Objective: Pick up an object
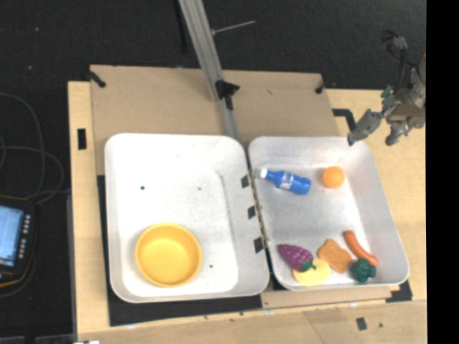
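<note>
Blue bottle (286, 181) lying flat, cap pointing left, gripper (378, 129) spread

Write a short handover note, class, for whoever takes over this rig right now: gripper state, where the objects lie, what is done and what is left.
Gripper: open, holding nothing, above the right bin's far right corner.
Right bin: blue bottle and orange ball toward the far side; purple grapes, yellow piece, toast slice, carrot and green piece clustered at the near edge.
Left bin: yellow bowl.
Done: nothing picked yet.
Left: descend, grasp one object, lift it.
</note>
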Tool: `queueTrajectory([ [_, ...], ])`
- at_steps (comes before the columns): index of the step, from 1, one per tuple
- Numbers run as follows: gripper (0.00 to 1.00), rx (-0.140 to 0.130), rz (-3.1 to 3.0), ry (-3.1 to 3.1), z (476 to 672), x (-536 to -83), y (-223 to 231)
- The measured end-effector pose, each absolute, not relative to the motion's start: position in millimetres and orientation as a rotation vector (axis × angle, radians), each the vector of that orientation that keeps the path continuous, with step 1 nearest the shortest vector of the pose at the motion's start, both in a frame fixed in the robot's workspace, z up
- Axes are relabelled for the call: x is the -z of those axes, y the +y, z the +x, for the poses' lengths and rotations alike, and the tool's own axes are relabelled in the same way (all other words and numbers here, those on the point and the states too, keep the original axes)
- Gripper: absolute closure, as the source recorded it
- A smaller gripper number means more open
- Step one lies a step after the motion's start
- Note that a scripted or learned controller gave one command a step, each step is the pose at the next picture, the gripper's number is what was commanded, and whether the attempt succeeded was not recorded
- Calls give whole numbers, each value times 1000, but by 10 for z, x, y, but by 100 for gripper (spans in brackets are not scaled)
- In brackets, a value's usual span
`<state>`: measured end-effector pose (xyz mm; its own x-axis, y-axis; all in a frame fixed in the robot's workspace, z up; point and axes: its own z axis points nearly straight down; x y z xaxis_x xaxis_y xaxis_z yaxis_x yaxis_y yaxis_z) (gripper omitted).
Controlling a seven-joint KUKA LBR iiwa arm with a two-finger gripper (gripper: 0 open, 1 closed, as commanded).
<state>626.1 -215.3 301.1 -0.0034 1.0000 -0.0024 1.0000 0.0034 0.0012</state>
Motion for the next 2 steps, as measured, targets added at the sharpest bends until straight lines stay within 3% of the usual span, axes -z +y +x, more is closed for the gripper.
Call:
queueTrajectory([
  [1,0,3,2215,2223,6259,-3012,-2159],
  [2,0,7,2223,2223,6253,-2389,-2216],
])
